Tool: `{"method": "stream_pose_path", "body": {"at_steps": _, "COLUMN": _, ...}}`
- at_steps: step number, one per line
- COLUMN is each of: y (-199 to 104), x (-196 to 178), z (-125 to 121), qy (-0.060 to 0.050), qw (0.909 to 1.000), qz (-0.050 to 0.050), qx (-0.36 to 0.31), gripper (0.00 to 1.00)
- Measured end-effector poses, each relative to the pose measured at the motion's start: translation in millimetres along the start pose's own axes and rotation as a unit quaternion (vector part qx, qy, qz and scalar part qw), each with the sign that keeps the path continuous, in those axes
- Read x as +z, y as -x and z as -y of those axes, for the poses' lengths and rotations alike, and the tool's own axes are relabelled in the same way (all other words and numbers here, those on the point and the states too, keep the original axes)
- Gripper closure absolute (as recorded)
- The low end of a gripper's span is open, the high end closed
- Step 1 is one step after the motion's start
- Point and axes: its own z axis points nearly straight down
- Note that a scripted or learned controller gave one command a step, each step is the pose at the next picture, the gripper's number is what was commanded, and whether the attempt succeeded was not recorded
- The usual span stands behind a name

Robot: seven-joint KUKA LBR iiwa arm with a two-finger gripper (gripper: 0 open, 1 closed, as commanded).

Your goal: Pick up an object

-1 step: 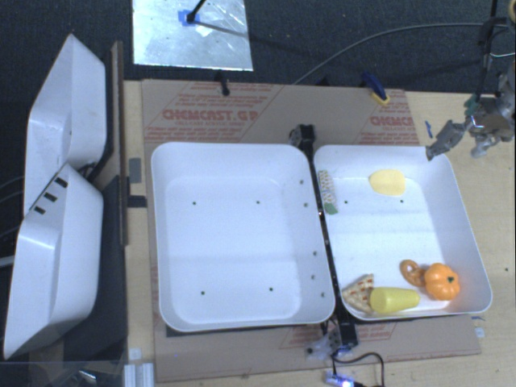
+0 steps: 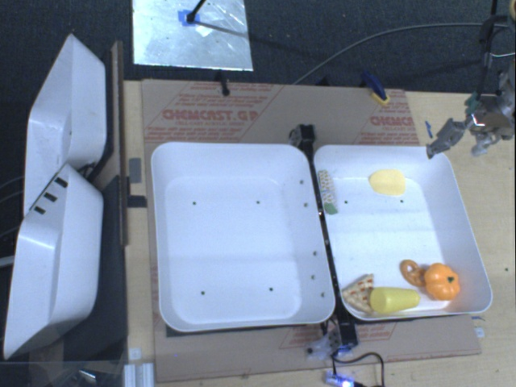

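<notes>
The gripper [image 2: 458,134] is hovering open and empty beyond the right bin's [image 2: 472,240] far corner; the nearest object, a yellow lemon-like piece [image 2: 388,182], is lying inward, leftward.

The bench [image 2: 266,103] was a pale wooden board covered by a sheet of cardboard [image 2: 242,111] with red lettering. Two shallow white bins sat on the cardboard side by side, their inner rims touching: the left bin [image 2: 234,297] and the right bin [image 2: 468,240]. A blue and yellow clamp [image 2: 375,89] lay at the far edge of the board, above the right bin. A small black clip [image 2: 305,134] sat at the far end of the seam between the bins, another clip [image 2: 345,334] at the near end.
</notes>
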Motion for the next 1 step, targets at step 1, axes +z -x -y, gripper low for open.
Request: {"method": "stream_pose_path", "body": {"at_steps": 1, "y": -4.9, "x": 55.4, "z": -8.1, "qy": -0.002, "qw": 1.0, "qz": -0.001, "qx": 0.0, "gripper": 0.0}}
